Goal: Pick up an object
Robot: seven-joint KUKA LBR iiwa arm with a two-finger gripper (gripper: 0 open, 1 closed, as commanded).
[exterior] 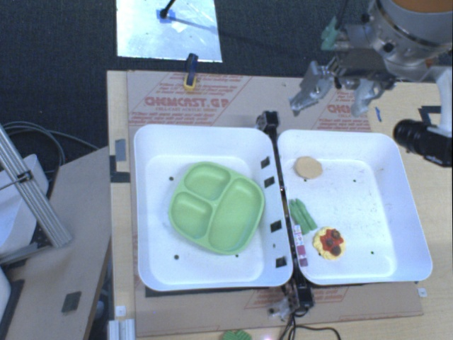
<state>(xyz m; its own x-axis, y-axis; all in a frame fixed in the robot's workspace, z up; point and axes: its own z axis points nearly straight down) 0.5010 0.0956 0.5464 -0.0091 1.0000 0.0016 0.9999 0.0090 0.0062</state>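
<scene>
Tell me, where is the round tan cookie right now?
The round tan cookie lies in the right white bin, near its back-left corner, behind the green beans.

A brown bench bears two white bins side by side.

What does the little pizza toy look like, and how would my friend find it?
Look in the right white bin, near its front edge. The little pizza is a yellow round with red and dark toppings, just right of the green beans. The cookie farther back is plain tan.
</scene>
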